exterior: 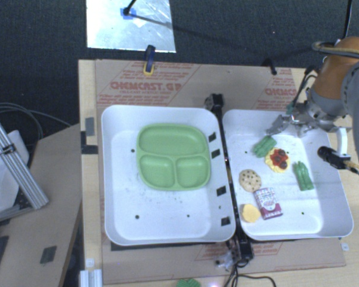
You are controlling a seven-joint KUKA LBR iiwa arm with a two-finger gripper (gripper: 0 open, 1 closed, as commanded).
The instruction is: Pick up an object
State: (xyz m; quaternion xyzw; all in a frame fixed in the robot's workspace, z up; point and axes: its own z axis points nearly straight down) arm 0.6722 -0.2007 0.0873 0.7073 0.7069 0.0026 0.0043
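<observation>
Nearest lie a yellow disc (249, 213) and a red packet (268, 202) in the right bin (332, 220); the hand (279, 125), fingers spread and empty above the green piece (264, 145), may nudge it aside

I'm working in a robotics lab, not a home or kitchen. The bench (167, 79) is a cardboard-covered board printed with a brand name, set on dark carpet (36, 46). Two white bins (116, 160) sit side by side, joined by black clips (220, 190). A grey arm (341, 76) with an orange band reaches in from my right. Cables (24, 112) trail on the left, beside an aluminium frame (15, 166), and a foil sheet (131, 17) lies on the carpet. The food (278, 159) in the right bin is toy plastic.
</observation>
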